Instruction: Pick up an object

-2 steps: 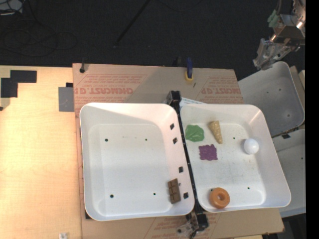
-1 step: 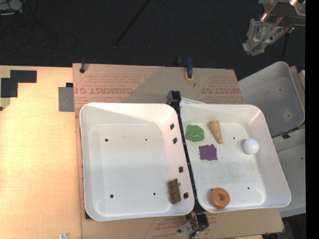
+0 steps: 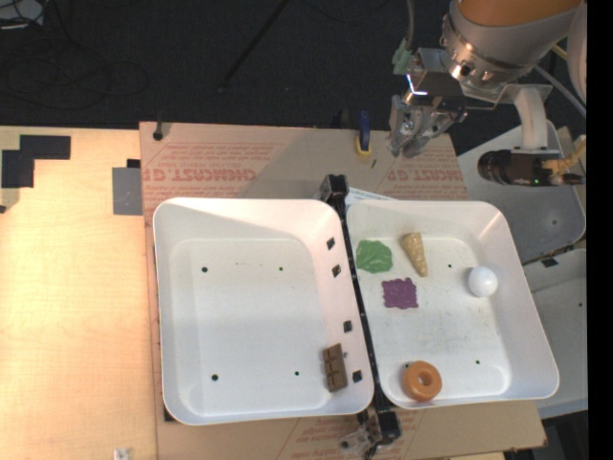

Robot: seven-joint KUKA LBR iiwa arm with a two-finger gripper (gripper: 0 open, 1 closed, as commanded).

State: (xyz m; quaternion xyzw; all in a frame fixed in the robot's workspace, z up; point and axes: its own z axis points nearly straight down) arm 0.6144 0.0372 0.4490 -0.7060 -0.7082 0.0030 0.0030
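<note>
Item one: the two-finger gripper (image 3: 414,142) on the grey arm with the orange band (image 3: 508,12) is hanging high beyond the far edge of the right-hand shallow white bin (image 3: 536,353), over the brown cardboard sheet (image 3: 249,166). Whether it is released or clenched cannot be told; nothing is showing in its grasp.

Item two, candidates for picking, all lying in the right-hand bin:
- a green crumpled soft lump (image 3: 374,255), sitting near the far left corner, close to the dividing wall;
- a tan ridged cone (image 3: 415,253), lying just beside it, tip pointing to the far edge;
- a purple flat ragged patch (image 3: 400,294), resting near the middle;
- a white ball (image 3: 482,281), sitting toward the right edge;
- an orange ring shaped like a doughnut (image 3: 421,380), lying by the near edge.

Item three: a brown segmented block (image 3: 334,367) is lying in the near right corner of the left-hand white bin (image 3: 182,353).

Judgement: the objects are lying well apart, probably scattered so each can be approached singly; no pick is yet made.
</note>
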